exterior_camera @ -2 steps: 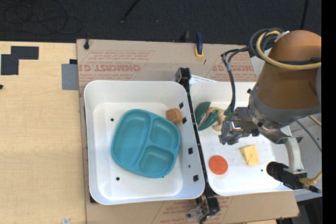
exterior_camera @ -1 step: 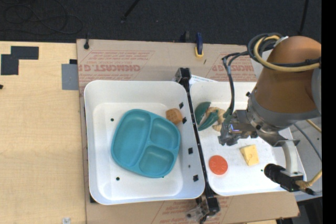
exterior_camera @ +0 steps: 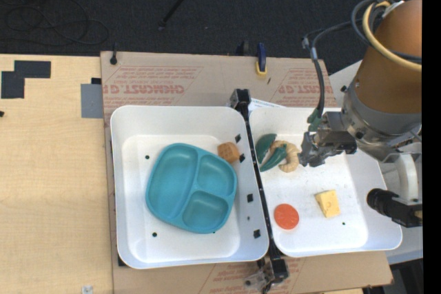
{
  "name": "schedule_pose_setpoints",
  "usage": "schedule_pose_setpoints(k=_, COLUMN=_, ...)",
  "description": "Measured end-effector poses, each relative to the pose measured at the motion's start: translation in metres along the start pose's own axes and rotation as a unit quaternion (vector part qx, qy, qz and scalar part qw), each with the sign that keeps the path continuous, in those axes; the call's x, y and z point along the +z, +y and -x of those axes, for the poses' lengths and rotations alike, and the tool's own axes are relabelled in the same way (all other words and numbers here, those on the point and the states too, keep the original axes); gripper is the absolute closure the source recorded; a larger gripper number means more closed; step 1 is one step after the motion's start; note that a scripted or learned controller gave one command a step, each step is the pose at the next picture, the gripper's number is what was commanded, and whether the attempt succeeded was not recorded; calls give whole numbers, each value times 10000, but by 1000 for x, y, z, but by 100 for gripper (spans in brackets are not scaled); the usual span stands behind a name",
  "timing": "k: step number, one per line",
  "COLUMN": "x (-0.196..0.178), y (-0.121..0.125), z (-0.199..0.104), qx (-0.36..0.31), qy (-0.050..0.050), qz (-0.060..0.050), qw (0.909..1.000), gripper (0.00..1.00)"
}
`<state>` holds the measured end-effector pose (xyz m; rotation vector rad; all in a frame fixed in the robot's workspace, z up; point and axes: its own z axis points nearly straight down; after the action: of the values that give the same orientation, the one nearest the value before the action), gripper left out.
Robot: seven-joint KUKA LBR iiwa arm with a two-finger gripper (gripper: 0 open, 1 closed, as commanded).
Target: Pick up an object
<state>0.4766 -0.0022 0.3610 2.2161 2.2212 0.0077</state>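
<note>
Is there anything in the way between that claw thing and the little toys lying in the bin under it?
Nothing visible does. The gripper hangs over the right bin, right beside the green and beige pieces. The orange disc and yellow block lie apart with bare bin floor around them.

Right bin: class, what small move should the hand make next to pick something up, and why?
Probably lower slightly onto the beige piece beside the green piece. The hand sits right next to them in the right bin, while the yellow block and orange disc lie farther away.
</note>
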Motion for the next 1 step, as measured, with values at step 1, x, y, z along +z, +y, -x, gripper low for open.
schedule_pose_setpoints(k=1, x=-5, y=-1, z=36, qx=25, qy=-10, qz=-41, qw=10000, gripper=100)
